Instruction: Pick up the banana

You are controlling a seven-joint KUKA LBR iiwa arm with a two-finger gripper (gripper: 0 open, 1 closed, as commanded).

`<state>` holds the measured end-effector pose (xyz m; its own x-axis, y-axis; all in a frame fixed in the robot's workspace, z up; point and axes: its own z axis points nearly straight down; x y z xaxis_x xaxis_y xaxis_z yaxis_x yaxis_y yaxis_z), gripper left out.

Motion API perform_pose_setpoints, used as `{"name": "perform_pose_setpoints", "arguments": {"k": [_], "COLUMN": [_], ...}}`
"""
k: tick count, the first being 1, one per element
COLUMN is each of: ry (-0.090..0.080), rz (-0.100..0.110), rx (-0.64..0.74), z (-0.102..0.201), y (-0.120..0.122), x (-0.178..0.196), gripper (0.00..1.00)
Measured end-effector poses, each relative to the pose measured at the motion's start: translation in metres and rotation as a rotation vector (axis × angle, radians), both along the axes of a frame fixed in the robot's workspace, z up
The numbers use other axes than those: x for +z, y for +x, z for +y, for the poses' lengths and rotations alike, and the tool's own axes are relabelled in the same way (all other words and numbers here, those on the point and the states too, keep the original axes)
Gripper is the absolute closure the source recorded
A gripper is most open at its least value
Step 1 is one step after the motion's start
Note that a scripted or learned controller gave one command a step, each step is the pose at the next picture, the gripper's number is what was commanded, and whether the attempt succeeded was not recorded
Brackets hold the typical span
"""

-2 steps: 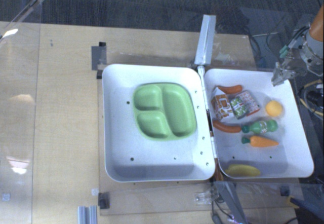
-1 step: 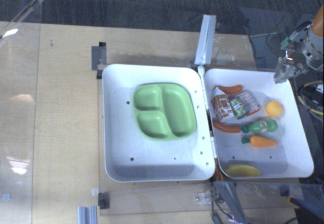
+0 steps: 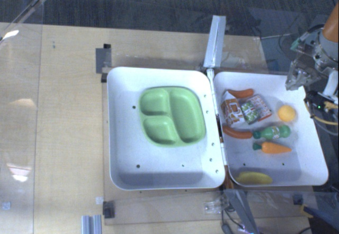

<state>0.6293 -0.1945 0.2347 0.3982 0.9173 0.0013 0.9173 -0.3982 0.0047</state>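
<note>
The yellow banana (image 3: 254, 177) lies flat along the near edge of the right bin (image 3: 312, 161). My gripper (image 3: 299, 77) hangs at the far right corner of that bin, well away from the banana and above the bin's rim. Nothing shows between its fingers.
The right bin also holds two sausages (image 3: 239, 92), a snack packet (image 3: 245, 110), an orange ball (image 3: 286, 114), a green bottle (image 3: 271, 133) and a carrot (image 3: 274, 147). A green divided plate (image 3: 172, 115) sits in the left bin (image 3: 127, 169). A metal post (image 3: 214, 42) stands behind the bins.
</note>
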Motion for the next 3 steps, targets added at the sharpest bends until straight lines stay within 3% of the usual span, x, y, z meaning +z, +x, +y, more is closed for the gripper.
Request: {"name": "perform_pose_setpoints", "arguments": {"k": [1,2,3], "ry": [0.001,0.002,0.001], "rz": [0.002,0.002,0.001], "rx": [-0.17,-0.45,-0.099], "z": [0.003,-0.003,0.001], "y": [-0.011,-0.011,-0.027], "x": [0.0,-0.019,-0.051], "gripper": [1.0,1.0,1.0]}}
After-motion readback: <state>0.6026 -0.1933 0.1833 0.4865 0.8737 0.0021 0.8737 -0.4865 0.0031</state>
